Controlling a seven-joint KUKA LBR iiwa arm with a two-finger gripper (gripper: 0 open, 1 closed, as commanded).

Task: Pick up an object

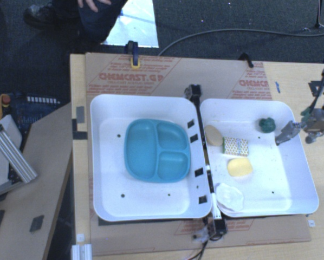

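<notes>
My gripper [298, 136] hangs over the right rim of the right bin [305, 196], its fingers spread open with nothing between them. In that bin lie a small dark green lump [267, 124] at the back, just left of the gripper, a beige round piece [213, 135] by the left wall, a checkered square pad [235, 145], a yellow rounded object [239, 167] and a white crumpled object [230, 197] at the front left corner.
The left bin [105, 199] holds a blue divided plate [157, 149]. A black clip strip [197, 140] runs along the divider between the bins. A person stands beyond the bench at the top left, and a metal rail [10, 153] lies at the left.
</notes>
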